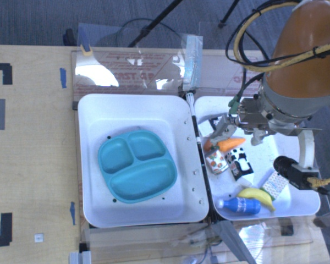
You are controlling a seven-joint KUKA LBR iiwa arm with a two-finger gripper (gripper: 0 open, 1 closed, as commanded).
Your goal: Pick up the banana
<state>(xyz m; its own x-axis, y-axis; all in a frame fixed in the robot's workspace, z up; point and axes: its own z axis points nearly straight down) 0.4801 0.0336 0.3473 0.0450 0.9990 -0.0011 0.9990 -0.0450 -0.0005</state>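
Grey-and-orange arm over the right shallow white bin [305,205].
The curved yellow banana [257,196] lies near the front, touching a blue plastic bottle [240,205]; the two-finger gripper [229,126] hovers well apart, grip state impossible to tell.

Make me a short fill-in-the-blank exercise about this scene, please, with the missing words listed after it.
1. The banana lies in the ____ bin.
2. The divided plate in the left bin is ____ in colour.
3. The blue bottle lies just ____ the banana, touching it.
4. The gripper is above the ____, not the banana.

Missing words: right; blue; in front of; carrot
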